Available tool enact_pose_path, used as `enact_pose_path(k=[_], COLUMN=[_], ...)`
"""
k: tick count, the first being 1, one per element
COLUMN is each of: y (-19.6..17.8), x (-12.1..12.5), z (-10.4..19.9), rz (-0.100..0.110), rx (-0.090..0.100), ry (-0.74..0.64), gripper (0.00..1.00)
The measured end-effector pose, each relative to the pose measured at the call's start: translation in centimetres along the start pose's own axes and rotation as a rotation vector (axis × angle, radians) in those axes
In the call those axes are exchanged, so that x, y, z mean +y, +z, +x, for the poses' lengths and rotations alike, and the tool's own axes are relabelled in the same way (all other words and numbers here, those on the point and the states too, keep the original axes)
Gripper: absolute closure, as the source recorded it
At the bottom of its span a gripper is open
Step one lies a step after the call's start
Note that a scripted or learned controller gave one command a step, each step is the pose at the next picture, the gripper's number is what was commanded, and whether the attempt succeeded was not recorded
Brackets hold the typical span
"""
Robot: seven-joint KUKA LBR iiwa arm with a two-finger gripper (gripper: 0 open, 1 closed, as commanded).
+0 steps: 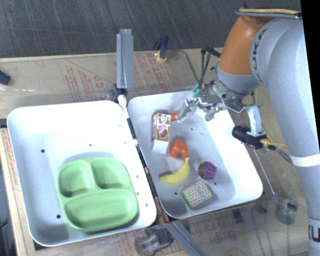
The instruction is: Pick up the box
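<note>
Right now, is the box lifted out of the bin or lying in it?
Lying in it. The box rests flat on the right bin's floor near its front edge, apart from the gripper.

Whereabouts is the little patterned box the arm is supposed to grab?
The box lies near the front edge of the right bin, just below the banana and the small purple object.
</note>
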State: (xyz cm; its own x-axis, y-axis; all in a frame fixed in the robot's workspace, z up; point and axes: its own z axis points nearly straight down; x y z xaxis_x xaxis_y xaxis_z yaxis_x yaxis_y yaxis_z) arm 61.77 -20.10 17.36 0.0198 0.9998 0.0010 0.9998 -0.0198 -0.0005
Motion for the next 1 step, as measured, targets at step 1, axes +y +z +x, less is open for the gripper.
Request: enact_pose_path(k=[1], y=[-3.49], x=[1.11], z=[0.2], rz=[0.0], rx=[-0.001], ry=[-0.058], gripper=[0.0])
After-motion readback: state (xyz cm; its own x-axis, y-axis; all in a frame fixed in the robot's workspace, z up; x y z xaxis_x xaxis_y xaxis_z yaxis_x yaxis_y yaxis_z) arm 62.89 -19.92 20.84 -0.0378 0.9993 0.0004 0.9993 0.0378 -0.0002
